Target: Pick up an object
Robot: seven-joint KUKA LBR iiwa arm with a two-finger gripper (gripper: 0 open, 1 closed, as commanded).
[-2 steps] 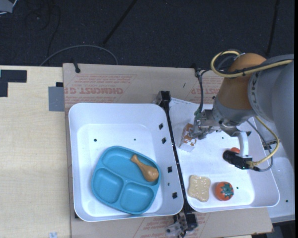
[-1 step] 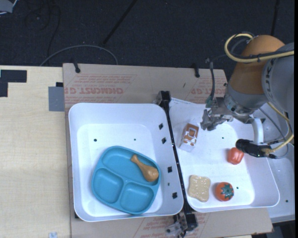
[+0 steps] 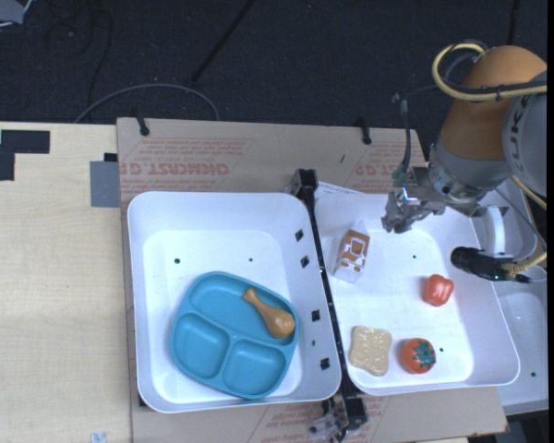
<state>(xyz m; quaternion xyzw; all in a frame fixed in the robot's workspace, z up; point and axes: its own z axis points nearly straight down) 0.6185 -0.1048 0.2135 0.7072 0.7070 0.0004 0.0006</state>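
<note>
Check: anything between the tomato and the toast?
Nothing: bare white bin floor between the toast and the tomato, per the camera view.

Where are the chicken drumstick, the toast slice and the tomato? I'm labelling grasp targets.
chicken drumstick (image 3: 270, 314): camera view, on its meaty middle.
toast slice (image 3: 370, 350): camera view, centre of its top face.
tomato (image 3: 417, 355): camera view, on its red body beside the green stem.

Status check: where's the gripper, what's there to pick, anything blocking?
Gripper over right bin's far edge, nothing seen between fingers. Small carton nearest, lying free. Red pepper, tomato, toast nearer the front. No obstruction seen.
</note>
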